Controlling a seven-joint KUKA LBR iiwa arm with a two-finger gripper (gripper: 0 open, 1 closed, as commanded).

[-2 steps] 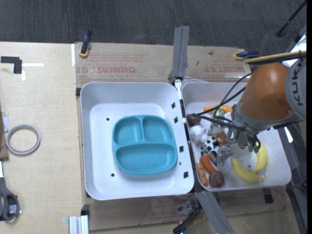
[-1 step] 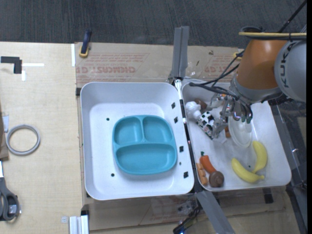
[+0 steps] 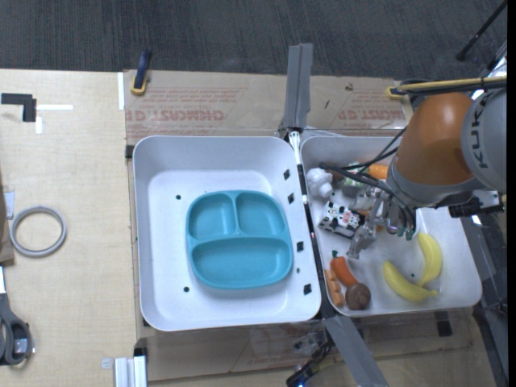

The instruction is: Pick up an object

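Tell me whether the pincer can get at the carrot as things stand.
Probably yes. The pincer hangs just above the carrot, which lies uncovered on the bin floor, though a brown ball crowds its lower end.

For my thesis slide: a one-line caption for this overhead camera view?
Grey arm's tool hovers over right white bin of toy food; teal three-compartment plastic plate sits in left white bin.

Pale wood bench (image 3: 64, 313), cardboard sheet (image 3: 210, 103) along back, dark carpet floor (image 3: 201, 14) beyond.

The wooden bench (image 3: 64, 160) bears two white bins (image 3: 153, 240), cardboard (image 3: 210, 103), and a tape roll (image 3: 36, 230).
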